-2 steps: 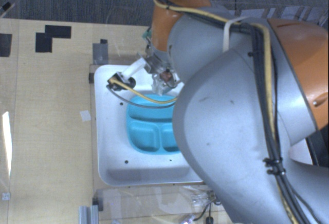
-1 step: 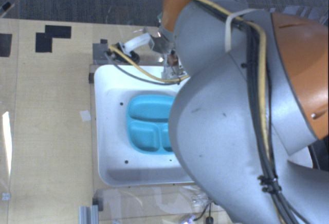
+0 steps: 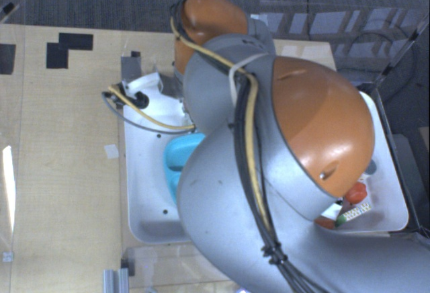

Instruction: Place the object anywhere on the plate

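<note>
My arm [image 3: 269, 171] looms closest and blocks most of both white bins [image 3: 144, 218]. Past its elbow, small red and green items [image 3: 351, 207] lie in the right bin, too cramped to identify. Farther left, a blue plate [image 3: 178, 154] peeks out, half hidden; I cannot tell how the hand stands.

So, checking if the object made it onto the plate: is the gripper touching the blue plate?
Cannot tell. In the camera view the arm covers most of the left bin; just an edge of the blue plate shows, and any contact is hidden.
</note>
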